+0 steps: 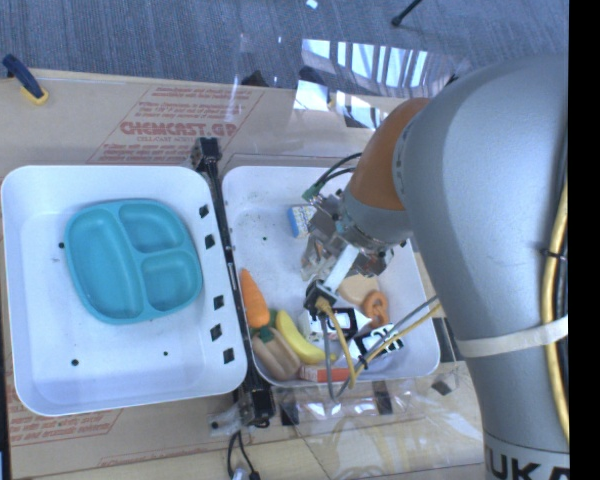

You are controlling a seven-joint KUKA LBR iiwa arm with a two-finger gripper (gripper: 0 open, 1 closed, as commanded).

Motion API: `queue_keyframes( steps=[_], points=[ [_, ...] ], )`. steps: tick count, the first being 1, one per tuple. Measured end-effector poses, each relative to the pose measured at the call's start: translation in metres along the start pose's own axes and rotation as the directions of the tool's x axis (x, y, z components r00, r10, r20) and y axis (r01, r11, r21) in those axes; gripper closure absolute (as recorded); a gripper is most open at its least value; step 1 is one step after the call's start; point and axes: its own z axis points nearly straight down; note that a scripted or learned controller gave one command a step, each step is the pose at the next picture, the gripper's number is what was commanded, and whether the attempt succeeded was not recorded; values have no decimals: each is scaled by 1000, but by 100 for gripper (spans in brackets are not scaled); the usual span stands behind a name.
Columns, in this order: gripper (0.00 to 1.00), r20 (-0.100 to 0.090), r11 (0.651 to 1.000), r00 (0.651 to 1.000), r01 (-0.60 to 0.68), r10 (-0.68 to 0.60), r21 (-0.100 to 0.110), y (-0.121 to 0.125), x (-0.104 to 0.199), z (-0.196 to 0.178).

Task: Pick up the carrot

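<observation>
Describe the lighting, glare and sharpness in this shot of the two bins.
Camera view: lighting bright and even, shadows soft; a hard striped glare patch lies on the clear sheet above the right bin; the close arm looms large and smooth-toned; the carrot and blue divided plate read reasonably sharp, while the gripper area is cluttered and hard to resolve.

A broad, smooth grey arm is seen, with an orange band just above its narrower wrist. Black cables are looped beside that band, and a pale strap is wrapped around the grey casing lower down. White letters "UKA" are printed on the dark base below the strap.
</observation>
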Motion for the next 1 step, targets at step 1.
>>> queue_keyframes(
  steps=[1],
  points=[
    [0,0,1000,1000,2,-2,0,0,0,0]
  ],
)
